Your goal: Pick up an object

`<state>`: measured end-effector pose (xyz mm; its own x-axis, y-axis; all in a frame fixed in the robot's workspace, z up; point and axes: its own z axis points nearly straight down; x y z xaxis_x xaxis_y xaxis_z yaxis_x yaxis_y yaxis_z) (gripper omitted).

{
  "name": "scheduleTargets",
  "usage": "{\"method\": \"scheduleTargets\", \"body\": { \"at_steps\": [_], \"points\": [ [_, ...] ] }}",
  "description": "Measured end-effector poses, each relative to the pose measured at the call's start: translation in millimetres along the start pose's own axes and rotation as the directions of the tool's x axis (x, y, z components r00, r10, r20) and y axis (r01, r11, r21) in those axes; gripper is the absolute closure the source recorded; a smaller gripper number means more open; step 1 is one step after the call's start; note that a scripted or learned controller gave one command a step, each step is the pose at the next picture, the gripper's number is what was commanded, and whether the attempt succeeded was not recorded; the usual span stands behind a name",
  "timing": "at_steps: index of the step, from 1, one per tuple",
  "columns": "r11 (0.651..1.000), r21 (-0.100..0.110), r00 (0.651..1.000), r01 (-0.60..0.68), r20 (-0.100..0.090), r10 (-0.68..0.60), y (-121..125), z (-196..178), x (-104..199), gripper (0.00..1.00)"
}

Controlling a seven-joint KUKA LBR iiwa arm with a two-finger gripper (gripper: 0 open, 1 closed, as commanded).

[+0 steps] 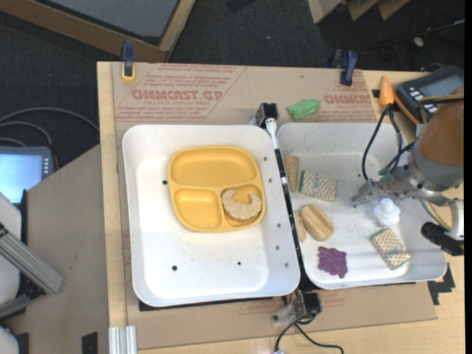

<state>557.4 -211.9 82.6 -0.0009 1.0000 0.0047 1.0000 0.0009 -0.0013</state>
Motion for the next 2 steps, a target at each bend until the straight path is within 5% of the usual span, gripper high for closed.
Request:
{"method": "scheduleTargets", "body": {
  "at_steps": [1,2],
  "points": [
    [1.000,-0.009,1.000,0.004,0.006,-0.004,81.2,-3.1,21.4,0.00],
    [1.000,-0.015,1.000,0.002,0.008,-0.002,112.7,-102.8,31.3,0.00]
  ]
}}
